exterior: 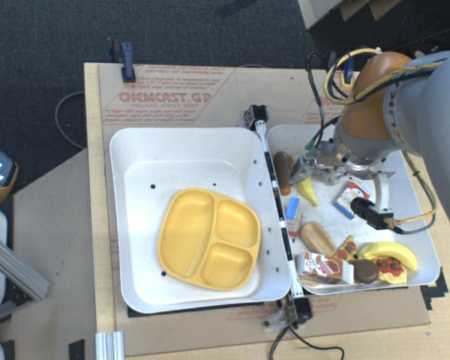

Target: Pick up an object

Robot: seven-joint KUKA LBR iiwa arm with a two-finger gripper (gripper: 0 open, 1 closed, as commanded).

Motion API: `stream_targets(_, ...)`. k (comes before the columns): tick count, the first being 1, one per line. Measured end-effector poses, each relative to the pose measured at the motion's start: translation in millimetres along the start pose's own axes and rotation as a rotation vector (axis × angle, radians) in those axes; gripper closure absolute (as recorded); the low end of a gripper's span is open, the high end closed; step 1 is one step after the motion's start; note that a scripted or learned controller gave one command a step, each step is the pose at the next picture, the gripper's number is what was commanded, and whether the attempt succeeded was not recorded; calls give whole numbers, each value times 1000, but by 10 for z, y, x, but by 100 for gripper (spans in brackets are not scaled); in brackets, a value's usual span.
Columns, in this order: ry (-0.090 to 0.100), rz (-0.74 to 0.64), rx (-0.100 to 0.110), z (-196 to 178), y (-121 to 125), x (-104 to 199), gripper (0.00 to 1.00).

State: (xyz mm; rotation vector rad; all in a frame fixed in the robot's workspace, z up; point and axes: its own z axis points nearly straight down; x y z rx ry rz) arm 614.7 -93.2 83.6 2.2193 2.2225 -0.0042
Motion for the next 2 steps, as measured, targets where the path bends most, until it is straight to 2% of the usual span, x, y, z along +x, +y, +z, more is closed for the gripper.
stream_targets(1, 2, 2, -4, -124, 12, -4, 100)
stream_targets(2, 7, -9, -12, -1078, -134, 937, 100)
